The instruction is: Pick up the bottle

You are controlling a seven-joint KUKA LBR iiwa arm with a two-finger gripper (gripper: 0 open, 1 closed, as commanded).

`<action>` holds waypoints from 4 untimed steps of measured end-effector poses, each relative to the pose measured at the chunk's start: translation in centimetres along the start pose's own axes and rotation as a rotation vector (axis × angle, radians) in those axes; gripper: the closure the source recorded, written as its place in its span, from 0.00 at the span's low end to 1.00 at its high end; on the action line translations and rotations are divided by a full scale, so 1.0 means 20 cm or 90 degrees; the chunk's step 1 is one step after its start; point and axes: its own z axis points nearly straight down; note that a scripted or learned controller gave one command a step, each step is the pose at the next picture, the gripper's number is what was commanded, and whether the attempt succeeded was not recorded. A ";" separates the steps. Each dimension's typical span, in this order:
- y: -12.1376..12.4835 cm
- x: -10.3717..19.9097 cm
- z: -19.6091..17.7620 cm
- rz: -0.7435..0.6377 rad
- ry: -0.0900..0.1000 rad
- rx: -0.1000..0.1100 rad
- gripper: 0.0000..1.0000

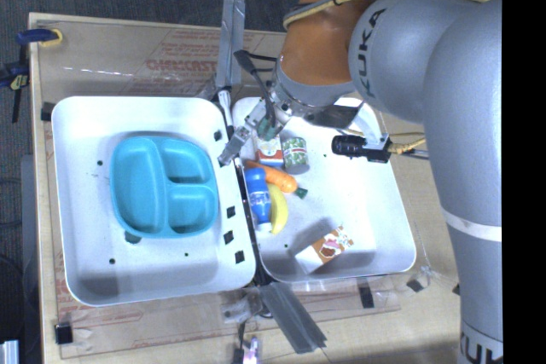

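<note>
Gripper (241, 138) low over the far-left corner of the right bin (388, 213), close to the wall shared with the left bin; fingers slanting down and left; whether they are parted or closed cannot be told from this angle, and nothing is seen between them. Just right of the gripper, a small white carton (270, 151) with a red patch, and beside that a small can (295, 154) with a green and white label, upright. Near side of the gripper: the bottle (257, 197), blue with a white band, lying along the left wall of the right bin, apart from the fingers. A carrot (280, 179), orange with a green end, lies across the bottle's far end. A banana (278, 211) lies against the bottle's right side. Further toward the near edge, a tilted white box (324, 248) with a brown and red picture, well apart from the cluster. Left bin (77, 183) holds a blue divided tray (162, 184), three compartments, sitting about mid-bin. Arm (409, 47) grey with an orange band, entering from the right above the far part of the right bin. Both bins rest on a bench (102, 38) with faded red lettering.
</note>
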 end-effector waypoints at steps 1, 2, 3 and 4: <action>-0.21 -0.06 0.32 0.041 -0.002 -0.020 0.00; -0.24 -0.06 0.36 0.089 -0.006 -0.033 0.00; -0.28 0.07 0.00 0.250 0.000 0.000 0.00; -0.35 -0.03 0.23 0.167 -0.011 -0.013 0.00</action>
